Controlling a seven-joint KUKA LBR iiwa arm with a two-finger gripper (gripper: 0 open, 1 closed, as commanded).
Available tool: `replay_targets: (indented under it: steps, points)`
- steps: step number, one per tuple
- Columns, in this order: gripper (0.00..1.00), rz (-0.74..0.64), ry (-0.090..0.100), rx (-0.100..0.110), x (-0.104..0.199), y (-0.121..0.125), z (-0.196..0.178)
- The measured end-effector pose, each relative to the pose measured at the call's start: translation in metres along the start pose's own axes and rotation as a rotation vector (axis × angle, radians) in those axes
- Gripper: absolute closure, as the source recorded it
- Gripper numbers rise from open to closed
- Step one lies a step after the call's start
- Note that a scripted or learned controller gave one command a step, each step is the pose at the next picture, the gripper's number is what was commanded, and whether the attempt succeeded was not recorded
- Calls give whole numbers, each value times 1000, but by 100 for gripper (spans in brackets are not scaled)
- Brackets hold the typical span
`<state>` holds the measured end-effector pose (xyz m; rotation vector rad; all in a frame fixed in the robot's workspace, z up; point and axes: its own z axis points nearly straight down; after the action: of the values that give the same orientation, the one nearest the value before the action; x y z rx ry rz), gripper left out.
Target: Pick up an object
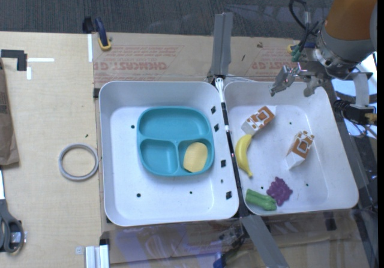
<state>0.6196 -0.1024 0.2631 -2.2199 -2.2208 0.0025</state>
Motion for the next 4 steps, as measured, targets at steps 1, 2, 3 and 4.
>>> replay_targets:
  steps: [1,2,3,4]
  points:
    - [0,145,0,3,36,-25,73]
    - [0,-262,-1,-2,24,40,72]
    - [0,-508,-1,-2,3,30,114]
    - [0,-508,-1,-3,3,30,114]
